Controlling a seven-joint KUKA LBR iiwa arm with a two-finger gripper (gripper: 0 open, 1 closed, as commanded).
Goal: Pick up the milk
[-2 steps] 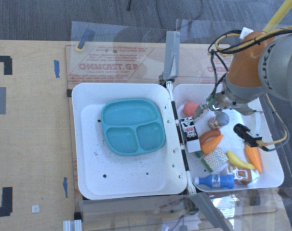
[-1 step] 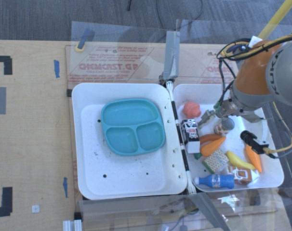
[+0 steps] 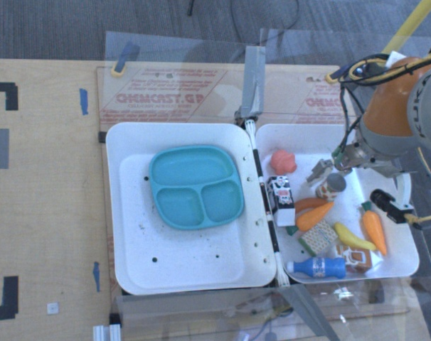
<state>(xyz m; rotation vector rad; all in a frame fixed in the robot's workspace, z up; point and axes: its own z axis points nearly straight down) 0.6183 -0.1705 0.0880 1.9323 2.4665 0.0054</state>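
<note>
Item: milk carton (image 3: pixel 280 192), lying in the right bin (image 3: pixel 407 261) against its left wall, long axis running near-to-far; I couldn't read its top end. Gripper (image 3: pixel 329 176): partly hidden beneath the wrist; I couldn't tell its state.

A small milk carton (image 3: pixel 281 192), white with black cow-style patches, lies in the right bin (image 3: pixel 407 261) close against its left wall, near a red round item (image 3: pixel 283 162) behind it and an orange piece (image 3: pixel 314 205) beside it.
</note>
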